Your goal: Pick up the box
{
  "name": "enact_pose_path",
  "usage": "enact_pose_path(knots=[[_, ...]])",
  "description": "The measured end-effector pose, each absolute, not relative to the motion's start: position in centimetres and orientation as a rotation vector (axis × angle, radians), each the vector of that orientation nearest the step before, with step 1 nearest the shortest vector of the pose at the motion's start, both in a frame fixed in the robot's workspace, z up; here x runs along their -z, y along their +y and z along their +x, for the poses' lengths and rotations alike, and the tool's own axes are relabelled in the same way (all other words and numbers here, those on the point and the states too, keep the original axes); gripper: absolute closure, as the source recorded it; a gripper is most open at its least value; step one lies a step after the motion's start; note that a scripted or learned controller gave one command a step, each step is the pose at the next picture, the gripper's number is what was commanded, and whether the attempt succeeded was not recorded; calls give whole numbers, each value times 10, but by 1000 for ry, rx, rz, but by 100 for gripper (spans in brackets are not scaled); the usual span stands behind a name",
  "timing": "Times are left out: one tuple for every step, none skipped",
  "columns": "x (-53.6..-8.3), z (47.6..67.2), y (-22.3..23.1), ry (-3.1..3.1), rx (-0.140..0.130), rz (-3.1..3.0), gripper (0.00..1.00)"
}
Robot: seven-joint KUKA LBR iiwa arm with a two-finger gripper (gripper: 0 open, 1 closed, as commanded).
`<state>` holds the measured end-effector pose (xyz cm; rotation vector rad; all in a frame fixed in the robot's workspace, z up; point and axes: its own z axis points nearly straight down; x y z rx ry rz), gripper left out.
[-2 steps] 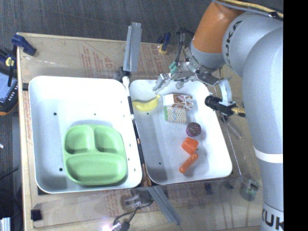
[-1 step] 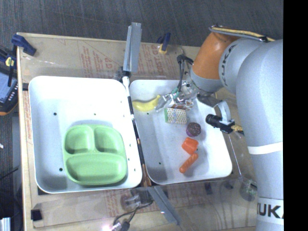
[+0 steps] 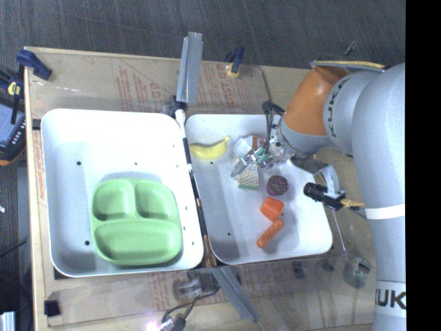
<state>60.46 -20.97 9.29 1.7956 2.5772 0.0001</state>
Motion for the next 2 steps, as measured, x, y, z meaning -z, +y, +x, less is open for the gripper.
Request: enact_pose_path(knots=[[-104,605,-210,2579,0,1790,100],[-186,545,-172,2594,1,1776,100]])
